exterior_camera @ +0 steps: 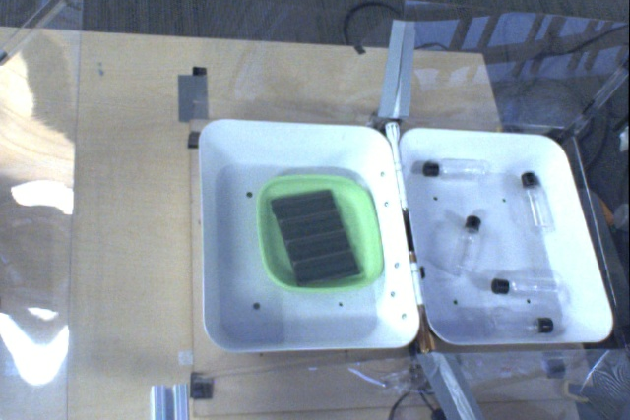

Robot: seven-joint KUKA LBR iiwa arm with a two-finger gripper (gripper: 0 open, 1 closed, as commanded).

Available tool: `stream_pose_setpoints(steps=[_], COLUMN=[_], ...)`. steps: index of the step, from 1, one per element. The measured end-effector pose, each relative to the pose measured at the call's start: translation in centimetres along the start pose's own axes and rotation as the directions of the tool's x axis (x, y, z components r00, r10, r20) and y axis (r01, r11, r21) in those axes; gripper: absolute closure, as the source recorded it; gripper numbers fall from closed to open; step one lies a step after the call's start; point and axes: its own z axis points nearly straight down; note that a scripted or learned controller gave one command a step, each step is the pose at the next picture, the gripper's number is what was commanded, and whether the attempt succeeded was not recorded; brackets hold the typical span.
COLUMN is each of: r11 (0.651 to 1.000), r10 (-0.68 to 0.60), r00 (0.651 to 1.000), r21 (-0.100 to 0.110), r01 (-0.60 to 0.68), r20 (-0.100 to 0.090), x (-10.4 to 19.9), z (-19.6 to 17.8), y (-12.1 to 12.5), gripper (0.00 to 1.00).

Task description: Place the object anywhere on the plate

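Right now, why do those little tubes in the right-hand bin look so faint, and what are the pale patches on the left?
In the camera view, the clear plastic tubes with black caps nearly vanish against the shallow white right bin, only their caps standing out; the bright patches at the left are glare on a transparent sheet; the square green plate and dark ribbed block look soft but readable.

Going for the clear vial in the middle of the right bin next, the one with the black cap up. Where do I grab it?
Grip that clear vial across its body, below the black cap, coming straight down. It lies flat and runs top to bottom in view, so close the gripper left to right. Its sides look free of the other vials.
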Motion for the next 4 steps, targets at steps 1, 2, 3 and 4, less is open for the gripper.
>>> stream_pose_setpoints(steps=[1,2,3,4], r11=[0.992,0.992,0.983,0.959], r10=[0.126,0.124,0.182,0.285], r00=[0.992,0.992,0.983,0.959], r21=[-0.001,-0.001,0.004,0.0], r01=[-0.126,-0.124,-0.182,-0.285], r20=[0.0,0.001,0.001,0.001], x=[-0.3,-0.3,0.0,-0.6], z=[0.0,0.0,1.0,0.1], y=[0.1,0.1,-0.1,0.4], gripper=[0.0,0.0,0.0,0.0])
